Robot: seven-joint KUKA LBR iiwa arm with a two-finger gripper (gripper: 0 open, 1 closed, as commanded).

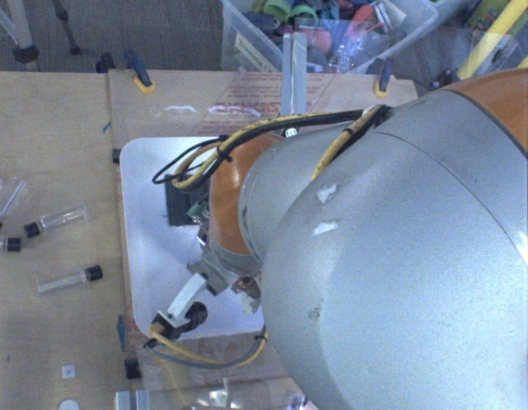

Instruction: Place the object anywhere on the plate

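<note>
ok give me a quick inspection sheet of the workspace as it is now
surface: wooden bench bearing a white bin; the grey arm covers most of the bin
job's things: dark block at the bin's upper left, partly under the arm; cannot tell whether it is the object
clutter: clear vials with black caps lying loose on the bench, left of the bin
end effector: low over the bin, at the arm's tip; state cannot be told
cables: yellow and black, looped across the arm's top
surroundings: clear tub of coloured toys behind the bench; blue clamp at the far edge
</note>
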